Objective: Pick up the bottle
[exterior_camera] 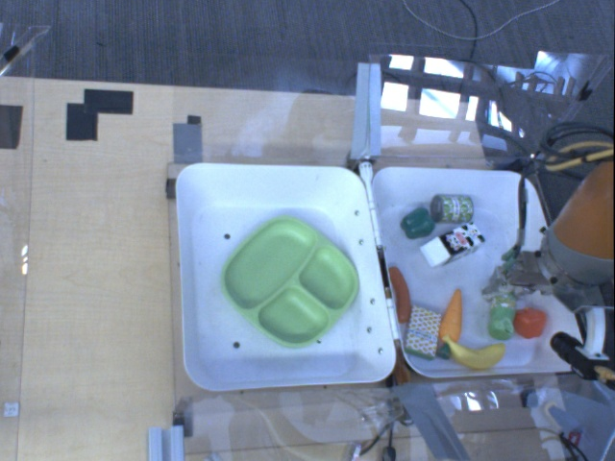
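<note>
While you look down on the bench [96, 286], you see its pale wood top carrying two shallow white bins side by side. Your left bin [207, 353] holds a green divided plate [291, 279] with three compartments, lying near the bin's middle and turned at a slant. Your right bin [500, 185] holds the small things. The arm [588, 224] comes in from the right edge, its orange band rounded above the wrist, and the gripper [514, 279] hangs low over the right part of that bin, just above the bottle; you cannot tell from this slant whether its fingers are spread or pressed together. The bottle [501, 321], small and green, stands directly under the gripper, near the bin's front right, just beside a red tomato [529, 323] on its right. Next down in size, a yellow banana [478, 355] lies along the front wall, touching the tip of an orange carrot [451, 317] that slants up from it. A white carton with black patches [452, 244] lies near the bin's middle, and a green can [452, 207] lies on its side behind it, with a dark green cup [417, 223] just to its left. A red sausage [401, 294] lies along the left wall, and a patterned packet [423, 332] sits just beside it toward the front.
</note>
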### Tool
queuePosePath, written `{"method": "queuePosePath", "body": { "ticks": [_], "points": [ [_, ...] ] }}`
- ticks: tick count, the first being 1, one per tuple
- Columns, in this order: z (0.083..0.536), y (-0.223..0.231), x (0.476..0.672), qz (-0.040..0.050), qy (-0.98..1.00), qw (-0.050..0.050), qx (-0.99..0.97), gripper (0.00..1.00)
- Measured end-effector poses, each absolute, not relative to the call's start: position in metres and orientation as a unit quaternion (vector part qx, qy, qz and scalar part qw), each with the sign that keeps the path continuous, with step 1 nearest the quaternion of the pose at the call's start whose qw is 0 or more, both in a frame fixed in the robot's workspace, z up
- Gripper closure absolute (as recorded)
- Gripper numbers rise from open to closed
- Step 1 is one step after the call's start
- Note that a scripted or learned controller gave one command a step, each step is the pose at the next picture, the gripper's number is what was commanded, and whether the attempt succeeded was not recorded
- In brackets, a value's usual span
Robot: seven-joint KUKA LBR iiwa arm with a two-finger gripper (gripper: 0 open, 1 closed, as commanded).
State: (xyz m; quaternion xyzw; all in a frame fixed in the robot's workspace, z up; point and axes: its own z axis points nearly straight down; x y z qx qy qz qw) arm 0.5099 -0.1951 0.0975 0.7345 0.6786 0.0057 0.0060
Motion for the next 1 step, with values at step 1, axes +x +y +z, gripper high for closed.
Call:
{"method": "queuePosePath", "body": {
  "ticks": [1],
  "points": [
    [0.2194, -0.1274, 0.5135, 0.0004, 0.693, 0.001, 0.721, 1.00]
  ]
}}
